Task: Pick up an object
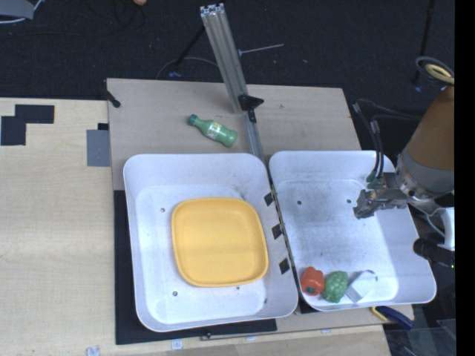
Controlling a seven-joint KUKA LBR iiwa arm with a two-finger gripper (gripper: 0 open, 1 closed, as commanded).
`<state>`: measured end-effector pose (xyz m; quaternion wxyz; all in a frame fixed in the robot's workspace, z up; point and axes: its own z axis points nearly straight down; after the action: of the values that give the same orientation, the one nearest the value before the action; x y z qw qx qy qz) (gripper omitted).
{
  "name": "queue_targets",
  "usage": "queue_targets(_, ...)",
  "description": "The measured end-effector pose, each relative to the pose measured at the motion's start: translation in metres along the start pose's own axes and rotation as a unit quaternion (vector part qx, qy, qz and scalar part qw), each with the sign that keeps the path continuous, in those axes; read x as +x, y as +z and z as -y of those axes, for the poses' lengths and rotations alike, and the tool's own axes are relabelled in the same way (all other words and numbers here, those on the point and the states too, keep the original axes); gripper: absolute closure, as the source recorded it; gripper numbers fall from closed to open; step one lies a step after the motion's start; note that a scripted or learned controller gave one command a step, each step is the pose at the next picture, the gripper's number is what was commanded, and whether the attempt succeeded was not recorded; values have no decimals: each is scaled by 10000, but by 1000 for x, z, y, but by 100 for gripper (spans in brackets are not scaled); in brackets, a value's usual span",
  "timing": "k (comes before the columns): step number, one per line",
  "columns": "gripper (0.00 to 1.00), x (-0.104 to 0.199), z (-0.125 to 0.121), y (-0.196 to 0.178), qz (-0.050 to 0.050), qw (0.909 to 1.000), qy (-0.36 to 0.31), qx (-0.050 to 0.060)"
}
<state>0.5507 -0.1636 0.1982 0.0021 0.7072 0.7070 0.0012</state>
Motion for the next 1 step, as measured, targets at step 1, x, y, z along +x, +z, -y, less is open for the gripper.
queue_targets(1,100,-1,0,-14,-4,10000,2,19)
